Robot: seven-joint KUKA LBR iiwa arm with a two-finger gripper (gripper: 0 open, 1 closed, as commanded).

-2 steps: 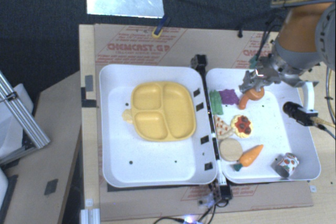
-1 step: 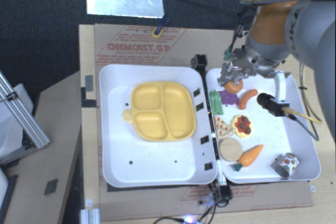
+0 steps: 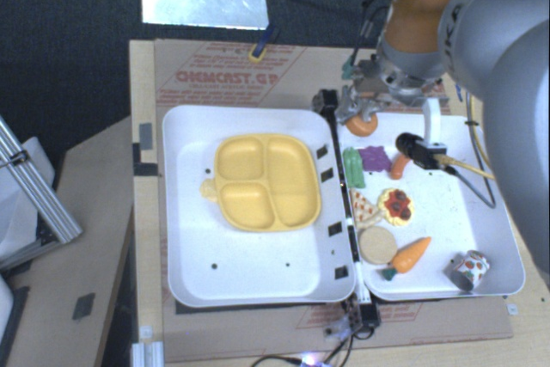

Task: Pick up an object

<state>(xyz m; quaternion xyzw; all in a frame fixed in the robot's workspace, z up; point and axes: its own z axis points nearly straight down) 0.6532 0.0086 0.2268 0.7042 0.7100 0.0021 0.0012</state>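
We see the claw [image 3: 359, 113] low over the upper left corner of the right-hand shallow white bin [image 3: 485, 215], close to the divider between the two bins. We cannot tell how far open it is, nor whether it has hold of anything. Directly below it in the frame, touching or nearly so, lies a small round orange piece [image 3: 363, 127] on the bin floor, the object closest to the claw.

Moving outward, just below that piece we find a long green toy vegetable [image 3: 353, 168] set along the bin's left wall, a purple ruffled piece [image 3: 375, 157] beside it, and a small orange-red lump [image 3: 399, 166] to the right of the purple one. Lower still come a toy pizza slice [image 3: 365, 209], a pale round disc with red topping [image 3: 396, 205] and a tan round biscuit-like disc [image 3: 377, 245]. Near the bottom edge lies an orange toy carrot with a green tip [image 3: 410, 254], and in the lower right corner a small grey-and-brown crumpled object [image 3: 468, 269].

The left-hand shallow white bin [image 3: 185, 258] holds one thing: a yellow plastic plate with three compartments [image 3: 262, 182], in its middle. Both bins rest on a cardboard sheet with red print [image 3: 228, 75] on the worktop.
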